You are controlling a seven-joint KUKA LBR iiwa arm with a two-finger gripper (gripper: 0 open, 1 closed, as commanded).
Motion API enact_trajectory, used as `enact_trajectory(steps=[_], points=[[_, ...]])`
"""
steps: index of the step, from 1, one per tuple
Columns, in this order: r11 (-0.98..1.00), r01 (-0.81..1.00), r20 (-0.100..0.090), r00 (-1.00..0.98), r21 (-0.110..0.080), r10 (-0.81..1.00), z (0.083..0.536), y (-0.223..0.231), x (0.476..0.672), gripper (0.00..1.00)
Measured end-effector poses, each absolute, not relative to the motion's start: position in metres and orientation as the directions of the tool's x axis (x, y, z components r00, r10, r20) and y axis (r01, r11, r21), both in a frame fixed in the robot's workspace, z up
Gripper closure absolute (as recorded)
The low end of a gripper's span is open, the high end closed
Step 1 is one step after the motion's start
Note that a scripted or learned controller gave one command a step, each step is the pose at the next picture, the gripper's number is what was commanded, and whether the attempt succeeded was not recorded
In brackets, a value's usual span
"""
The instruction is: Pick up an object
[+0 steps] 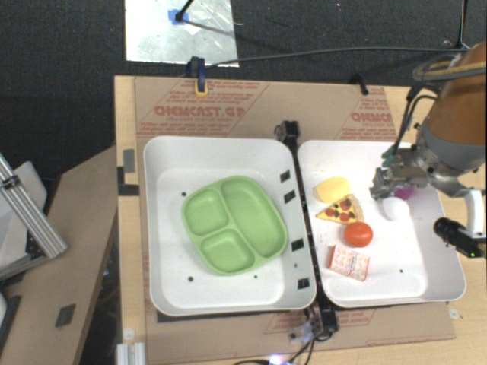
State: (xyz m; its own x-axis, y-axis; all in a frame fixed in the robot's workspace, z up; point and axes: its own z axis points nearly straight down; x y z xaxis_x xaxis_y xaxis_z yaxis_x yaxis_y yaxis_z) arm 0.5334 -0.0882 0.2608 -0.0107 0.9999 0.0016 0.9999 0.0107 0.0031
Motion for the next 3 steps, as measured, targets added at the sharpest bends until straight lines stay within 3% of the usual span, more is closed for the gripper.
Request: enact_trajectory(steps=[1, 3], points=[[0.01, 1.0, 0.002, -0.01, 0.003, 1.0, 0.264, -0.035, 0.548, 1.0], [0.009, 1.0, 0.002, -0.009, 0.001, 1.0, 0.249, 0.058, 0.552, 1.0]])
